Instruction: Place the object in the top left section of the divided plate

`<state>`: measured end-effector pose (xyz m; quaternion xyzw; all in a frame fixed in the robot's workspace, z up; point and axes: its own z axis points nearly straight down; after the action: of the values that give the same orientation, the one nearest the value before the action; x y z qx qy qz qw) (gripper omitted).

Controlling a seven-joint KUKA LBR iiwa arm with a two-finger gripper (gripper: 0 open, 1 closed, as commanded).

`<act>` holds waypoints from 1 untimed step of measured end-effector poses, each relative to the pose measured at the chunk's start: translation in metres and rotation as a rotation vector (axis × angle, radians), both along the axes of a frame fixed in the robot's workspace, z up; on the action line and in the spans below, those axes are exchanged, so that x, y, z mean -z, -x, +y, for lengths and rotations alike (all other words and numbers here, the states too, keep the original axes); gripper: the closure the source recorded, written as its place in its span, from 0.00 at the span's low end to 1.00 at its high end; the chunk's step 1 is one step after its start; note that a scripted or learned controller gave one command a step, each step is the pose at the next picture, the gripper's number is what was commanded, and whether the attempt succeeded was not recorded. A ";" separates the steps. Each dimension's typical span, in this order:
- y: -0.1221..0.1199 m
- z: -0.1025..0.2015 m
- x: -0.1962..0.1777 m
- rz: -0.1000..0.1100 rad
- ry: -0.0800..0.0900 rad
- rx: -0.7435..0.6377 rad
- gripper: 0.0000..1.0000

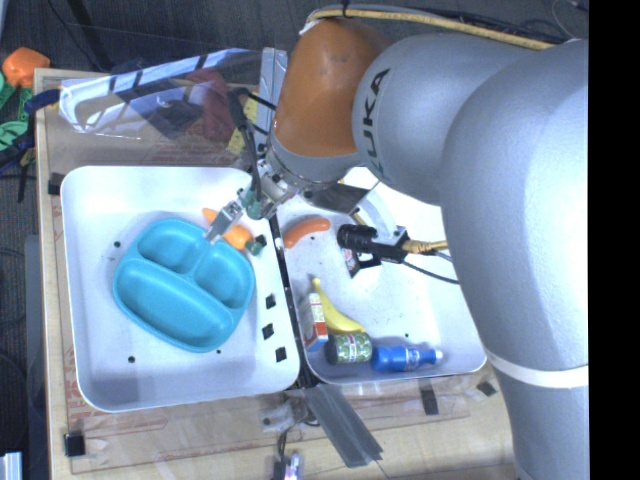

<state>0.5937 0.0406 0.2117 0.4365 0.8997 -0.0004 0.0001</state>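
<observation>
Blue plastic, the divided plate (185,283) lies tilted in the left bin (90,208), its top left section bare. At its upper right rim the gripper (228,220) hangs low, and a small orange object (238,235) sits right at the fingertips; whether they pinch it, I cannot tell. Across the bin wall, the right bin (440,318) holds an orange sausage-like piece (305,230), a yellow banana (340,318), a green can (350,349) and a blue bottle (405,356), crowded near its lower edge.
</observation>
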 end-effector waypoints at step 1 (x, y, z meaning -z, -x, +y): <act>0.000 0.001 -0.010 -0.001 0.001 -0.006 1.00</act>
<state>0.5942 0.0417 0.2216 0.4338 0.9010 -0.0004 0.0009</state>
